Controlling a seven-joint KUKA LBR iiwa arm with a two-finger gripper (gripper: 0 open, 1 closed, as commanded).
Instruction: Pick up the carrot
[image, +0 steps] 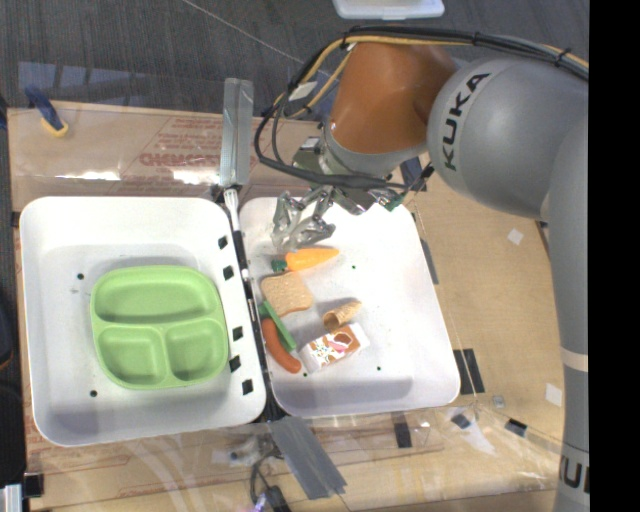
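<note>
Gripper (296, 226) is poised directly above the leafy end of the carrot (306, 259) in the right bin (415, 300), apparently for a descent; fingers are seen spread, nothing between them. Bread slice (288, 293) lies just beside the carrot.

- The gripper (298, 222) hangs low over the upper left of the right bin (425, 330), just above the carrot (308, 259).
- Crowded below: bread slice (288, 294), sausage (281, 348), small roll (341, 314) and printed packet (332, 348) cluster mid-frame near the bins' shared wall.
- The right bin's right side and lower strip lie bare.
- The arm (470, 110) blocks the upper right.
- In the left bin (50, 250), the green tray (157, 326) takes the centre, leaving bare floor around it.
</note>
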